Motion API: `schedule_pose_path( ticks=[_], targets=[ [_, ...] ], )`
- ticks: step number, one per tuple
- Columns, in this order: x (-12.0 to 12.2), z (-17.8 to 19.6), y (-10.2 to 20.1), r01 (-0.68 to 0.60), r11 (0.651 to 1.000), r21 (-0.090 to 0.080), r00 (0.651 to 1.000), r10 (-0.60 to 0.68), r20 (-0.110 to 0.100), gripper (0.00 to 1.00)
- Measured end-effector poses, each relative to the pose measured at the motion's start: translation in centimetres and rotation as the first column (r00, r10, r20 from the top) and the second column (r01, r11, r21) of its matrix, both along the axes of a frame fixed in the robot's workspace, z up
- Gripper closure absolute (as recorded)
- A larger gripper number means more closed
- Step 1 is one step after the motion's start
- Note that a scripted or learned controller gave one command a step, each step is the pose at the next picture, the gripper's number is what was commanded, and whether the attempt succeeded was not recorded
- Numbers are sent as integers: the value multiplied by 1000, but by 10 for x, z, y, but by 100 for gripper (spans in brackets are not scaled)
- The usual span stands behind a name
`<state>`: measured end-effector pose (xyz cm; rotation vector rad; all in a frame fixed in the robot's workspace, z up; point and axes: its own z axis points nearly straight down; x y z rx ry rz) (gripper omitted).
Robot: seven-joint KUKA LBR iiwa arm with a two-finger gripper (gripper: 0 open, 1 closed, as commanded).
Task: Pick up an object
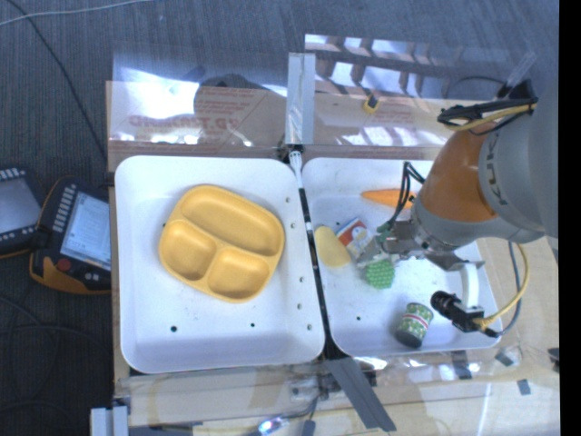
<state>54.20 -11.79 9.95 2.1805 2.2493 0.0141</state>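
**Arm low over the right bin, gripper beside a green object**

Bins sit side by side on the bench. The left bin [145, 334] holds a yellow divided tray [222, 241], lying flat near its middle. The right bin [349, 334] holds the smaller items. The grey arm [486, 184] reaches in from the right, its orange band above the wrist. Its gripper [392, 243] is down near the bin floor, just above a green object [380, 274]; whether the fingers are apart or together cannot be told. A green-and-white can [414, 323] lies near the front edge. A pale yellow object [331, 246] rests by the left wall, an orange carrot-like piece [386, 197] toward the back.
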Motion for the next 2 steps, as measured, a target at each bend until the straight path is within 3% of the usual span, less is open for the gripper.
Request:
schedule_pose_path(
  ticks=[1,2],
  targets=[
    [-2,70,-41,225,974,-3,974,-225,-15,100],
    [62,81,24,92,996,-2,996,-92,-16,100]
  ],
)
